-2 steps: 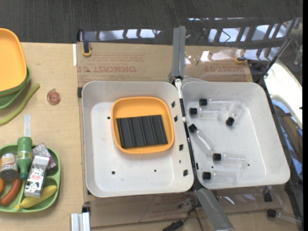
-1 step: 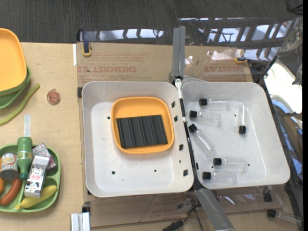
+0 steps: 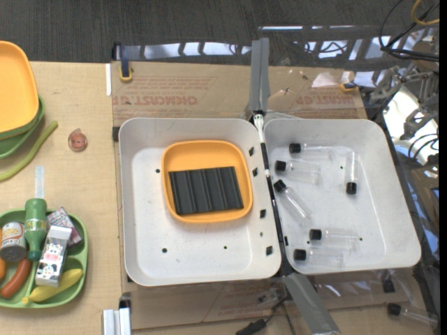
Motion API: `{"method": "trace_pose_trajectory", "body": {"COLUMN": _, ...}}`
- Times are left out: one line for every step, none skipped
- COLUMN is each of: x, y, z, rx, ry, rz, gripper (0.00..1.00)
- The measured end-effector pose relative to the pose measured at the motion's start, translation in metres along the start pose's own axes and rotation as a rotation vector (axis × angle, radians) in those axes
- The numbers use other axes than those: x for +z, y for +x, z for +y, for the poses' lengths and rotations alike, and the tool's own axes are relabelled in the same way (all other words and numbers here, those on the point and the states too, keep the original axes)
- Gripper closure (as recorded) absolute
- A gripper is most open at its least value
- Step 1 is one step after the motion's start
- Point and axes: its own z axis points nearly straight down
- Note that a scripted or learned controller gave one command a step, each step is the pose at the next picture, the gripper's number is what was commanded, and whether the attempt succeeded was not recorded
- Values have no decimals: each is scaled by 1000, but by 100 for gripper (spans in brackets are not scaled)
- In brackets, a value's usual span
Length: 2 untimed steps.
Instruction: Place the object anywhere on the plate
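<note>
1. Far left, outside my bins, a stack of spare dishes (image 3: pixel 14 93) sits at the table edge, with a green tray of toy food (image 3: pixel 66 274) near the front. They are parked on the bare bench, so I judge they are spares, not part of this job.

2. Next comes the left bin (image 3: pixel 136 257). The orange plate (image 3: pixel 171 160) lies flat in its upper middle, clear of all four walls. That gives room to come down on it from above.

3. The dark ribbed slab (image 3: pixel 206 190) lies flat on the plate, long side across. It is wholly inside the rim and reaches nearly from one side of the flat floor to the other. If this is the object meant, I judge the task done: it rests on the plate and nothing grips it.

4. Across the divider, the right bin (image 3: pixel 399 208) holds several clear tubes with black caps (image 3: pixel 328 241). They lie on their sides, scattered and mostly apart from each other. This looks like the supply side. If one of these is the object meant, it is not yet picked, and a round tube may roll on the plate.

5. As for my own hand, I cannot tell whether it is spread or pressed together. I can claim no hold on anything.
</note>
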Motion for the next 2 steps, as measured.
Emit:
{"method": "trace_pose_trajectory", "body": {"x": 59, "y": 0, "z": 0, "rx": -361, "ry": -1, "rz": -1, "gripper": 0}}
{"method": "trace_pose_trajectory", "body": {"x": 93, "y": 4, "z": 2, "rx": -694, "ry": -1, "rz": -1, "gripper": 0}}
